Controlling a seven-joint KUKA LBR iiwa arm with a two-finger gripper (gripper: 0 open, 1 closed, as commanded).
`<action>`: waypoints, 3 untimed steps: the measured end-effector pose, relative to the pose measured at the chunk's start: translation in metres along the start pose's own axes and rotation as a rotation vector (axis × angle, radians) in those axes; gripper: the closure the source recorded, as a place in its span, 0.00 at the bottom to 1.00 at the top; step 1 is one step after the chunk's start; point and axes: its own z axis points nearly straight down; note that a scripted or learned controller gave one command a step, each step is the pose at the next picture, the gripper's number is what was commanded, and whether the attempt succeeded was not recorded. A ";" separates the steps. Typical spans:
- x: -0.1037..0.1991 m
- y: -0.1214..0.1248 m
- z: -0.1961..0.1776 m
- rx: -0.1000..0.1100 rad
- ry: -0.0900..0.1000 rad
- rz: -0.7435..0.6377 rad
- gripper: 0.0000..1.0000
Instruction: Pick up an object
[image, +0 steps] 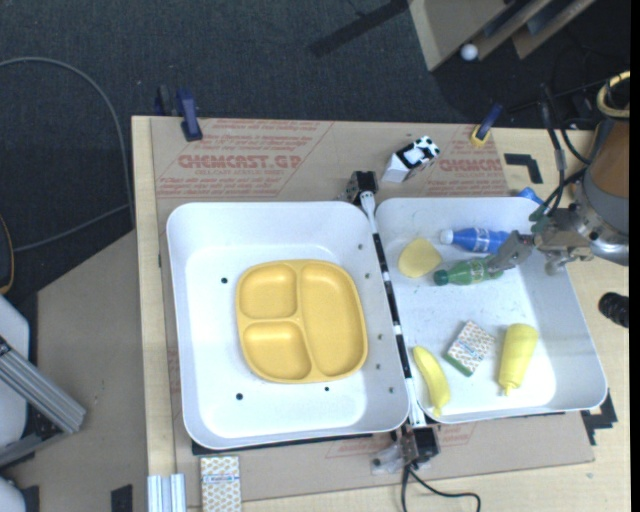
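Whether the fingers were spread or closed you could not have told from this view; the gripper reached in over the far right edge of the right bin, its dark tip low above the bin floor, with nothing visibly held. Your gripper tip sat just beside the right end of the green bottle, which lay on its side near the bin's far edge. Just behind it, the blue-and-white bottle lay along the far wall. You had a yellow lemon-shaped piece near the far left corner of that bin, touching or nearly touching the green bottle's left end. Toward the near edge lay a banana by the left wall, a small patterned packet just right of it, and a yellow squeeze bottle further right. In the left bin, a yellow divided plate sat at the middle.
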 end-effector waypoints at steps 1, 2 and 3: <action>-0.009 -0.056 0.130 -0.004 -0.001 0.000 0.00; 0.033 0.019 0.126 -0.002 0.000 -0.001 0.00; -0.005 0.106 0.136 0.025 0.005 0.004 0.00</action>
